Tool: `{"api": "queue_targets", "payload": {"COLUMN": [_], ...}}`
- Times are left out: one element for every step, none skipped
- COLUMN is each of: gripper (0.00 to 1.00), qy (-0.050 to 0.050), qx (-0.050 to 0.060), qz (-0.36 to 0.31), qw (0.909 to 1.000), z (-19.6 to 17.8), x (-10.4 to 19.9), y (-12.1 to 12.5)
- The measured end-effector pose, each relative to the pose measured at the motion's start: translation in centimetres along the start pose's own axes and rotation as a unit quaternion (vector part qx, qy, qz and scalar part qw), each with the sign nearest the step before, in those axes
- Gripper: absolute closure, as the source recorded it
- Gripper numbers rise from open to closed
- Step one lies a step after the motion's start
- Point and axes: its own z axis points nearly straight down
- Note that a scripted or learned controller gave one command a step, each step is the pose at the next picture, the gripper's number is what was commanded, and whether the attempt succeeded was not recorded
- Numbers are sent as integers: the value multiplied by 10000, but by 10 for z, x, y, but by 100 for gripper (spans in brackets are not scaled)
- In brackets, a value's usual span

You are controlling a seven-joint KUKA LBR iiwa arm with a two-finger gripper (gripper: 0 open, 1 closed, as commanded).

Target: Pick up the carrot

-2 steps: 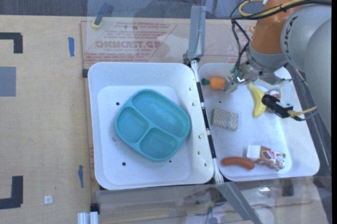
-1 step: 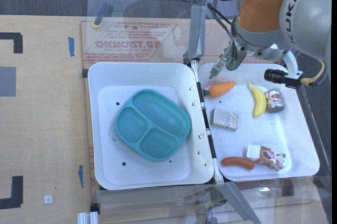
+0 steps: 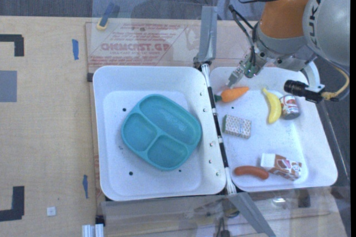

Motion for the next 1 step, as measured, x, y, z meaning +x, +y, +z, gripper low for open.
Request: {"api": "queue_targets", "payload": {"gripper": [0], "qy": [0], "qx": [-1], "qz": [2], "qw": [10000], "z": [0], "x": [0], "y": [0]}}
